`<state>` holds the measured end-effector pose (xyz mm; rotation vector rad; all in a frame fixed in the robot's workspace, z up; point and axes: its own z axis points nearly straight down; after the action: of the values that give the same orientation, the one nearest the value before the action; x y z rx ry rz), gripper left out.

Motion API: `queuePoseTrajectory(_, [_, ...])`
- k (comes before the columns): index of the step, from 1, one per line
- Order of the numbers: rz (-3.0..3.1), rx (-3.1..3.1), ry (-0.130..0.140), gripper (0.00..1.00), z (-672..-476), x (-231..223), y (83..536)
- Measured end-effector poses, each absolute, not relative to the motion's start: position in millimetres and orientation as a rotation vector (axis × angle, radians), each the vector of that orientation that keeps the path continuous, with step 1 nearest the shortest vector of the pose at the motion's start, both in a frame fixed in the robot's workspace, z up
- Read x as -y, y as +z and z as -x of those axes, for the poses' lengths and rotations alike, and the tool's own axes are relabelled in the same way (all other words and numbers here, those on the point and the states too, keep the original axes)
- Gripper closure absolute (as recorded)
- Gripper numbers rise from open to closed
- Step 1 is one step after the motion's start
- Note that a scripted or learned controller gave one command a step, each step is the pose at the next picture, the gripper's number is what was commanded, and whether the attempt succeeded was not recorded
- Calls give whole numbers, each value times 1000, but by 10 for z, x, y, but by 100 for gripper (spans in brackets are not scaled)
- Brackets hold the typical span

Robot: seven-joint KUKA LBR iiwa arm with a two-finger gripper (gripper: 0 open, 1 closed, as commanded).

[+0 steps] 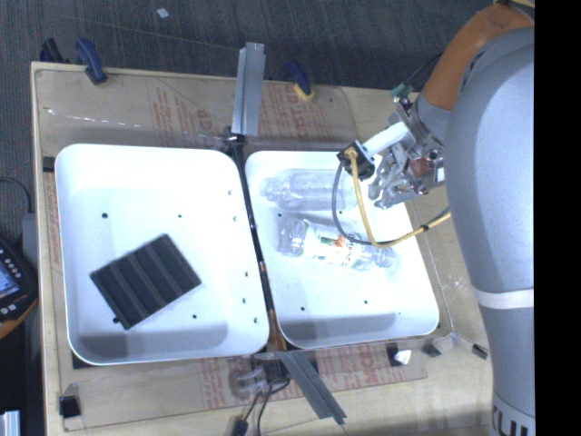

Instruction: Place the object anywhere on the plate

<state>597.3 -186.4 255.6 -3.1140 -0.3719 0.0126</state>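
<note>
A dark ribbed rectangular plate lies tilted on the floor of the left bin. In the right bin lie two clear plastic bottles: one near the far wall, and one with a white and orange label across the middle. My gripper hangs over the right bin's far right part, above and to the right of both bottles. I see nothing held in it.
A yellow cable and a black cable loop down from the wrist over the labelled bottle. A metal bar stands at the far end of the divide between the bins. Blue clamps grip the bench's far edge.
</note>
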Motion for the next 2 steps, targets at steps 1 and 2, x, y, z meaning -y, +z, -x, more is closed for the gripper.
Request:
queuePoseTrajectory(1, [3122,332,3,100,-6501,2013,2477])
queuePoseTrajectory(2, [3122,333,2,100,-6503,2073,2709])
